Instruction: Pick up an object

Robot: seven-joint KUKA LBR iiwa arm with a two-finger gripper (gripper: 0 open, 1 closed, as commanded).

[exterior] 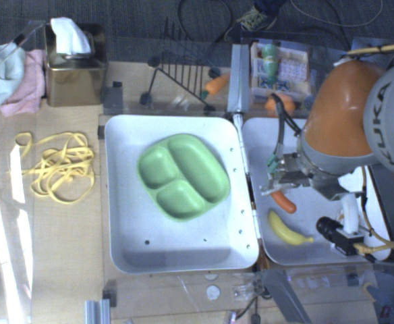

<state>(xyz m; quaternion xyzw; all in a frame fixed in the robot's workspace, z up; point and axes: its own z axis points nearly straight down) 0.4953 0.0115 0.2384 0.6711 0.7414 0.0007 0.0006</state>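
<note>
Tool [278, 179] low in right bin [261, 241], grip state unreadable, just above small orange carrot [283, 202] beside banana [288, 229]; looks light, stiff, smooth — grab carrot mid-length, across width.

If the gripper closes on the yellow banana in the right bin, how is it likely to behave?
The banana is curved and smooth, so it may pivot or slip between two fingers. Lying flat on the right bin floor, it probably slides when nudged rather than rolls. It looks like a toy: likely light and stiff. The gripper sits above a carrot beside it.
</note>
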